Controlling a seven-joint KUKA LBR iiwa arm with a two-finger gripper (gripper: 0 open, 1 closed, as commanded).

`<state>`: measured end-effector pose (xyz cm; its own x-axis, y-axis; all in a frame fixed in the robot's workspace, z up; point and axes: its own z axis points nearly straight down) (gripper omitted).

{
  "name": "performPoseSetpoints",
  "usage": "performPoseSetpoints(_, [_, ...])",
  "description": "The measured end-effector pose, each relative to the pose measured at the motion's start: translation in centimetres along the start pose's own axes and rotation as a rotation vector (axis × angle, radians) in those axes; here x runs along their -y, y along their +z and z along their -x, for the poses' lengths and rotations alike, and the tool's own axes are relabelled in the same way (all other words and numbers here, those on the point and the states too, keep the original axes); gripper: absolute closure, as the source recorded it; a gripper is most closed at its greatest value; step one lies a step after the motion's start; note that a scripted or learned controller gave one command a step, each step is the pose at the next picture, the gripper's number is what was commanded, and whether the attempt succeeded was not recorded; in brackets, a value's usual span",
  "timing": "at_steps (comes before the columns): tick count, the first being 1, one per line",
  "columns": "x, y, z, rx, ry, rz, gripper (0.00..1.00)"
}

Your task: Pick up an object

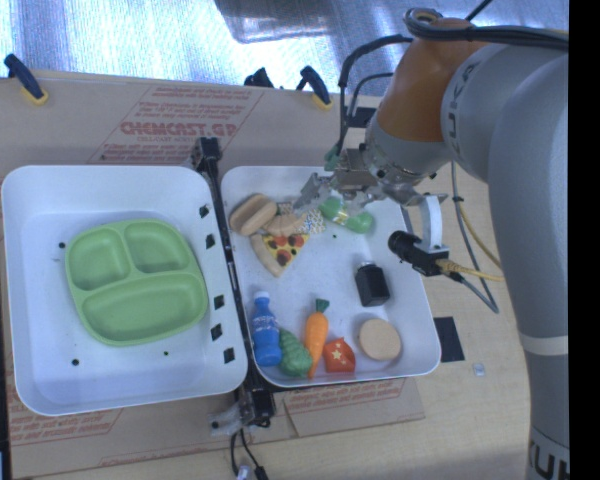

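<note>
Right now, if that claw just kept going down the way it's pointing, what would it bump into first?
Probably the green toy lying right under the gripper at the far end of the right bin, with the hot dog to its left. Depth is hard to judge from above.

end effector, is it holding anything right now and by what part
It cannot be told. The end effector sits low over the far end of the right bin, close to a green toy and the hot dog, but no object shows between its fingers.
</note>
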<state>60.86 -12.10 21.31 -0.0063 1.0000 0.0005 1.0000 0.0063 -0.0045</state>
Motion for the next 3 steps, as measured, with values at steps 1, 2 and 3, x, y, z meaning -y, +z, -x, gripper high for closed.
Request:
performPoseSetpoints(1, [2.2, 12.3, -1.2, 0.000, -0.001, -0.002, 0.00])
performPoseSetpoints(2, [10.1, 11.5, -2.9, -0.001, -0.001, -0.001, 0.00])
performPoseSetpoints(3, [13.2, 12.2, 1.9, -0.001, 0.001, 0.002, 0.00])
